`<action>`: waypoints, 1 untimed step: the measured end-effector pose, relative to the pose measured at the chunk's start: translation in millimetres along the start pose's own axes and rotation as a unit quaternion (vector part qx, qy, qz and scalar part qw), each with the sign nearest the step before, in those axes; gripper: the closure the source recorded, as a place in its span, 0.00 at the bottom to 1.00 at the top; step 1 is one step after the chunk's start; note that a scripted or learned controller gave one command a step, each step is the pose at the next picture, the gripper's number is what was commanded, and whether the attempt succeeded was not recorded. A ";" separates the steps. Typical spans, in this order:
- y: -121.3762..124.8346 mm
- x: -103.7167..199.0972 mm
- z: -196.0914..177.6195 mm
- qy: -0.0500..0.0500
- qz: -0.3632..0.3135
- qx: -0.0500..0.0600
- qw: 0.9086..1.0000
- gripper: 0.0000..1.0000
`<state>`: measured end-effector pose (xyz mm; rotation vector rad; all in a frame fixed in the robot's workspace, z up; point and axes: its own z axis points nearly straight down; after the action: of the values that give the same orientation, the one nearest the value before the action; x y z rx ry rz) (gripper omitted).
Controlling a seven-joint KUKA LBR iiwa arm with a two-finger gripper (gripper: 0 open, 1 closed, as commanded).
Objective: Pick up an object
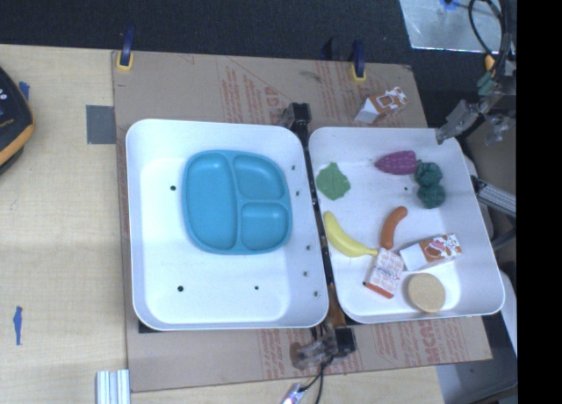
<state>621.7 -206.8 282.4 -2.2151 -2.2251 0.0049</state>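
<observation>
Nothing is picked yet: banana [347,240], sausage [393,226] and the other objects lie in the right bin [479,218], and I cannot tell the gripper [461,119] state

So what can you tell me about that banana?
The banana is a small yellow toy, smooth like plastic, gently curved and lying flat on the floor of the right bin, near its left wall. It runs from upper left to lower right. Its lower right end reaches a little red and white carton and seems to touch it. A green leafy toy sits just above it, apart. Nothing is holding the banana.
</observation>
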 end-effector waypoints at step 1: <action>-11.9 -4.5 122.5 0.000 0.000 0.001 1.000 0.00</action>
<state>609.4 -211.4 160.0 -2.2128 -2.2242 0.0069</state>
